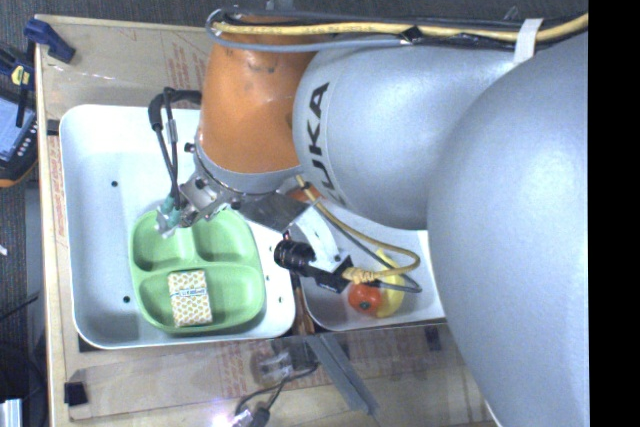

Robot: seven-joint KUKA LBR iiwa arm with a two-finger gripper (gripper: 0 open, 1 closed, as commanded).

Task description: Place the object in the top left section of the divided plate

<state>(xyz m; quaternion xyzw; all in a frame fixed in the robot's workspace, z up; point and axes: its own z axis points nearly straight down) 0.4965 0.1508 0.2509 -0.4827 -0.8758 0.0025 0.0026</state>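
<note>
A green divided plate [236,300] lies in the left white bin [100,215]. A tan, patterned rectangular object [189,298] rests flat in the plate's large near section. My gripper [176,213] hangs over the far left corner of the plate, just above its top left section [158,245]. The orange band and grey wrist above hide most of the gripper. A small teal piece shows at its tip, and I cannot tell whether that belongs to the gripper or is a separate thing.
The right bin [330,317] holds a red and yellow object [366,298] near its front wall, with black and yellow cables draped over it. The arm's large grey body covers most of the right side. A dark device [14,130] sits at the left edge.
</note>
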